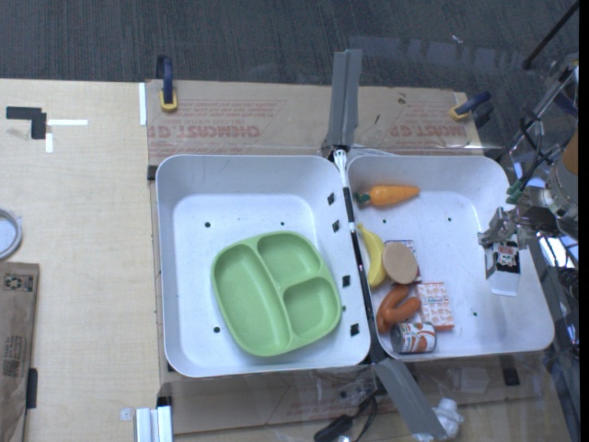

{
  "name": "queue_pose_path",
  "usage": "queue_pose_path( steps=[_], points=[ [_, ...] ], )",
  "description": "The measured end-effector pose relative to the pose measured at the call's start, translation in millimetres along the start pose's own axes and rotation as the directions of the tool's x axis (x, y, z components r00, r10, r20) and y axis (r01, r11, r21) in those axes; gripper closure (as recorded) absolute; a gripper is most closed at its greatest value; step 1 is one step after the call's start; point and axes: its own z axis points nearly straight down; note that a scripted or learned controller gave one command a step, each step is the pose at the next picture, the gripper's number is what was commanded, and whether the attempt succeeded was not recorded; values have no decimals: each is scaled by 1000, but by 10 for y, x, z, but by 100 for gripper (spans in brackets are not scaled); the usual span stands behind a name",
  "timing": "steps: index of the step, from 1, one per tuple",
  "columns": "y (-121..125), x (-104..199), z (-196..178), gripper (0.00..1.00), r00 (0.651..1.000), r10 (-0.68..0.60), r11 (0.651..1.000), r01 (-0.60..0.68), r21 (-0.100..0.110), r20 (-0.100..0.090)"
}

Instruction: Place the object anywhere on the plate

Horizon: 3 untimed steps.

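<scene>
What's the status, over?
Pincer at right bin's right edge. Green plate bare in left bin. Carrot, banana and can unpicked.

The arm enters at 3 o'clock, wrist angled down and toward 9 o'clock, with the gripper (502,247) hanging low at its tip.

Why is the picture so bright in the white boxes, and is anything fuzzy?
In the camera view, light from above makes the white bins glare, washing out their floors; the green plate casts only a faint shadow. The carrot and can look soft, and the claw at the right is blurry and hard to make out.
</scene>
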Motion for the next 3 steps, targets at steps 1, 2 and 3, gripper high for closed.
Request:
queue_pose_path(
  steps=[1, 2, 3],
  points=[
    [-175, 614, -274, 100, 983, -186, 983, 186, 0, -1],
    [-448, 1150, 3, 100, 995, -101, 995, 101, 2, -1],
    [-546, 1931, -472, 100, 988, -153, 988, 153, 0, 0]
  ],
)
